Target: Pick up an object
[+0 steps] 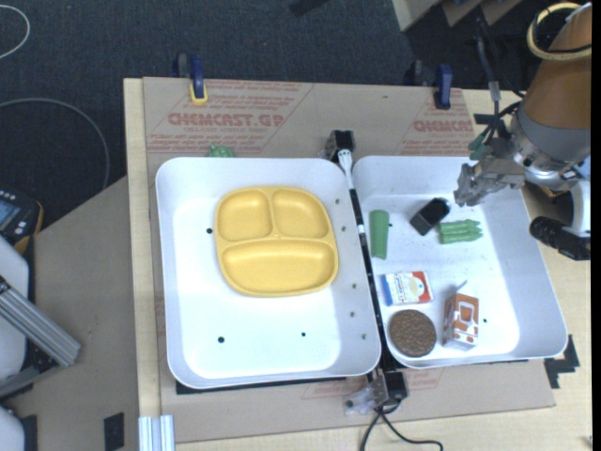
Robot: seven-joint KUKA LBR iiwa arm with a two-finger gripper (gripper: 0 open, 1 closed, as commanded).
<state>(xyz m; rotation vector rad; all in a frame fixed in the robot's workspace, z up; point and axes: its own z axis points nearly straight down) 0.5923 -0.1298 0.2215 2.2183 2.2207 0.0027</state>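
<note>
You have the gripper [476,184] hanging over the back of the right bin [526,280], near its far right corner; you cannot tell how it is set. Just beside it, toward the middle, lies a small black block [429,216], with a ridged green piece [460,231] next to that. A green stick [378,234] lies along the bin's left wall. Nearer you sit a small carton [407,287], a brown disc [412,333] and a red-and-white box [461,318]. The left bin [188,280] holds a yellow divided plate [276,240].
</note>
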